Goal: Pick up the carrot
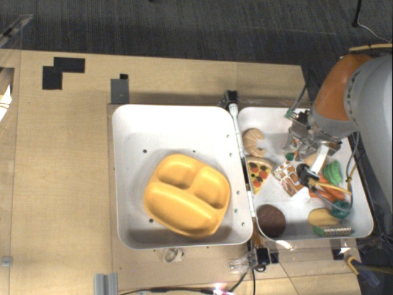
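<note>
The carrot point(331, 193), orange with a green leafy end, lies on its side in the right part of the right bin point(362, 226). My gripper point(297, 145) hangs over the upper middle of that bin, up and to the left of the carrot and apart from it. Nothing shows between its tips, and the wrist hides part of the bin floor under it.
Also in the right bin are a tan pastry point(253, 141), a pizza slice point(258, 174), a brown round cake point(271, 219), a printed packet point(288, 177) and a yellow potato-like piece point(322, 216). A big yellow loaf shape point(187, 193) lies in the left bin point(132, 134).
</note>
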Controlling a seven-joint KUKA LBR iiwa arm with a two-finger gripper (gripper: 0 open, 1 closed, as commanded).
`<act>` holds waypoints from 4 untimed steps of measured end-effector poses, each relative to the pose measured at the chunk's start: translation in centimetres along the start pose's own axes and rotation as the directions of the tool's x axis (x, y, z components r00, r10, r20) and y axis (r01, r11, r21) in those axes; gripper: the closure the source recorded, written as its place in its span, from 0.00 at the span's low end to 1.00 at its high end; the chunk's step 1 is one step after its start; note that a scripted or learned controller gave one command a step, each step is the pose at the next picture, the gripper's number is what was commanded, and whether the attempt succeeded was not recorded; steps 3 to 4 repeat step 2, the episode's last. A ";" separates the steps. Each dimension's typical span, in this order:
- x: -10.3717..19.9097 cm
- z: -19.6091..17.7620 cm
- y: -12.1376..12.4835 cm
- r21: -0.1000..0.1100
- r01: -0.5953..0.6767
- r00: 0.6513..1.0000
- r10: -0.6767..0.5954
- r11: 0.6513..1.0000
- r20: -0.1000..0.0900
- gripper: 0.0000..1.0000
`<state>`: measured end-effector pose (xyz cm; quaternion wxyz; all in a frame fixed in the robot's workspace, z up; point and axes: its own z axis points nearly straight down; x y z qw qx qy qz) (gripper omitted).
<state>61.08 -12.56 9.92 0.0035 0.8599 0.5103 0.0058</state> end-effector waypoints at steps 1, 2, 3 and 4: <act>4.3 -5.5 -1.4 0.006 -0.112 0.994 0.112 0.994 0.003 1.00; 10.2 -8.6 -5.0 0.007 -0.386 0.923 0.385 0.923 0.007 1.00; 10.2 -8.6 -5.0 0.007 -0.386 0.923 0.385 0.923 0.007 1.00; 10.2 -8.6 -5.0 0.007 -0.386 0.923 0.385 0.923 0.007 1.00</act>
